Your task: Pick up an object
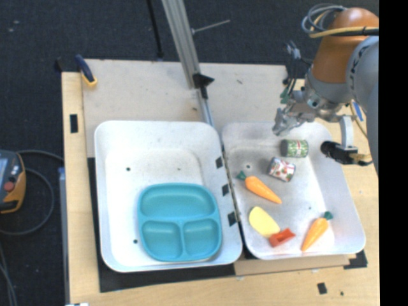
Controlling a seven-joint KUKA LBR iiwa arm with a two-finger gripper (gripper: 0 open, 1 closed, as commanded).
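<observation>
Claw (281, 125) hangs at the far edge of the right bin (347, 190), just beside the little green can (294, 148), I cannot tell its state, so I would drop straight down over that can.

1. Robotics lab or test cell, not a home.
2. Plywood bench (127, 88) on dark carpet-like floor, bearing two white bins (111, 139).
3. Aluminium extrusion post (182, 30) with a checker marker on top rises behind the bins.
4. Industrial arm (341, 50) with loose cables; black cable on floor at left.
5. Contents are toys: plastic carrots (262, 189), a teal divided tray (180, 222).
</observation>
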